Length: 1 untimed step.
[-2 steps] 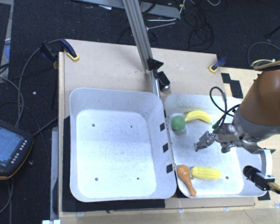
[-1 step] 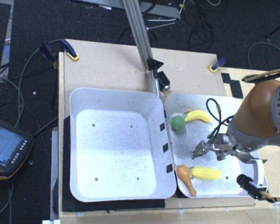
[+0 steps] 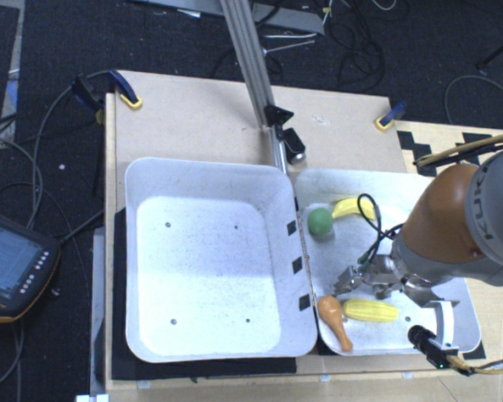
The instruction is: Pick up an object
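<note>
Right bin, pick attempt: my tool [image 3: 351, 281] hung low above the yellow plastic corn cob [image 3: 370, 311].
Whether it stood apart or together, I could not tell; the orange plastic carrot [image 3: 335, 320] lay near.

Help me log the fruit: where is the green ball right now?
The green ball lies in the right bin, near its upper left corner beside the divider, just left of the banana and up-left of the gripper.
</note>
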Available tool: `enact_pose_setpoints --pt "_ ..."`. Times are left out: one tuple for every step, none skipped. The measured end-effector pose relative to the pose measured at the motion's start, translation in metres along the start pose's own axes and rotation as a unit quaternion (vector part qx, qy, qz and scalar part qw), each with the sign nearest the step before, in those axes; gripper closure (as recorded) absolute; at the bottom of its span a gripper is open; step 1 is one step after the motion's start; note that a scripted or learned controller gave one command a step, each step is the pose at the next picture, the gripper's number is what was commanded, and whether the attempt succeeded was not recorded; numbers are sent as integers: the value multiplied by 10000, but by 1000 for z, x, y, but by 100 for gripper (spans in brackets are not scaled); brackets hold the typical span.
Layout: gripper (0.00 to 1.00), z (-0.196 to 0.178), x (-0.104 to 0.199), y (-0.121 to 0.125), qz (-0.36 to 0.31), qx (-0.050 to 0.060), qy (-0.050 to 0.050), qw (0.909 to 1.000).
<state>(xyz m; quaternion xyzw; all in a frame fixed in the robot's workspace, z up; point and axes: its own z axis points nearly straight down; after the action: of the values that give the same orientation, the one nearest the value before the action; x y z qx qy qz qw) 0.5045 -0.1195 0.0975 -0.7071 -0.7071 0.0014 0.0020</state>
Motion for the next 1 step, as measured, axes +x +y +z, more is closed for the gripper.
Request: enact_pose_setpoints --pt "100 -12 0 1 0 -24 -2 10000"
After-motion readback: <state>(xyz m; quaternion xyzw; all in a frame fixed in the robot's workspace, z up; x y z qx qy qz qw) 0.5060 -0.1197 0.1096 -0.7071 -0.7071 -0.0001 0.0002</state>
